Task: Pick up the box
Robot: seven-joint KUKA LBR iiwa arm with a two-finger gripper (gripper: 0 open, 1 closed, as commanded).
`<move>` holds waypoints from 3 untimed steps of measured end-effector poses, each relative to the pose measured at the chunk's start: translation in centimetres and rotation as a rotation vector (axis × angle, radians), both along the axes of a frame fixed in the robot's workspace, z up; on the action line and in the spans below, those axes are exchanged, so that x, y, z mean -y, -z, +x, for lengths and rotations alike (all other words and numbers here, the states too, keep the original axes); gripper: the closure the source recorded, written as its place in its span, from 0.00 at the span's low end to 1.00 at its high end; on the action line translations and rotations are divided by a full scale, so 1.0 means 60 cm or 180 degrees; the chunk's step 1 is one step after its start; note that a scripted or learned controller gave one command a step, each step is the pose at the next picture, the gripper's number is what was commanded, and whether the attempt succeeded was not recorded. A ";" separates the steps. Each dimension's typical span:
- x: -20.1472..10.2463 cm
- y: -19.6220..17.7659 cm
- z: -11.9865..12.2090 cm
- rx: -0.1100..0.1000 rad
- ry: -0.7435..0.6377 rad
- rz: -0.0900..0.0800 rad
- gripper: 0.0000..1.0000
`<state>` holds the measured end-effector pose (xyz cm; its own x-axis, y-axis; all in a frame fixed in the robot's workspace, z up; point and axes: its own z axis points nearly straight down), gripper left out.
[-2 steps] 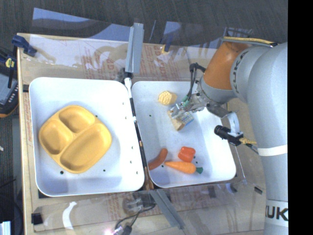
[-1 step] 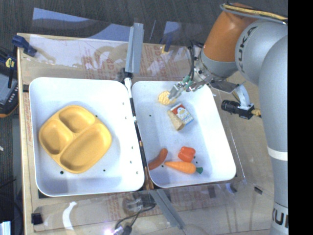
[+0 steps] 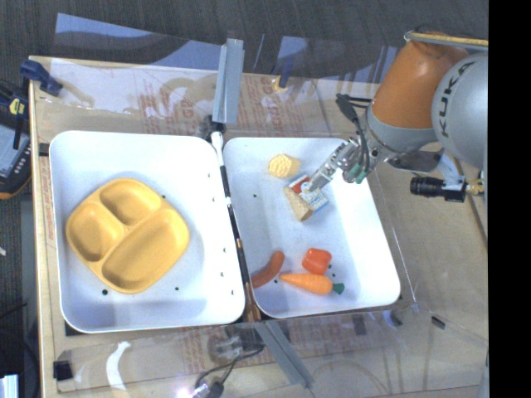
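Observation:
The box [image 3: 300, 205] is small and tan with a red patch. It lies tilted in the upper middle of the right bin [image 3: 377, 247]. My gripper [image 3: 313, 191] reaches in from the right, slanting down and to the left, and its tip sits right on the box's upper right end. The tip covers that end of the box. The box's lower left part seems to rest on the bin floor.
A yellow lumpy item [image 3: 284, 167] lies just up and left of the box. A sausage [image 3: 267, 269], a red pepper [image 3: 316, 260] and a carrot [image 3: 309, 283] lie near the right bin's front edge. The left bin [image 3: 62, 160] holds a yellow divided tray [image 3: 127, 235].

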<state>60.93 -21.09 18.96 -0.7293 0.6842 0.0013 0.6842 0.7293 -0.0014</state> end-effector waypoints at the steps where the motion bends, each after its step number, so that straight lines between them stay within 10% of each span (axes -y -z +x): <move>1: -0.142 0.025 0.019 0.0002 -0.1107 0.0003 1.00; 2: -0.040 -0.144 0.034 0.0016 -0.1359 -0.0007 1.00; 3: -0.040 -0.143 0.034 0.0014 -0.1358 -0.0007 0.00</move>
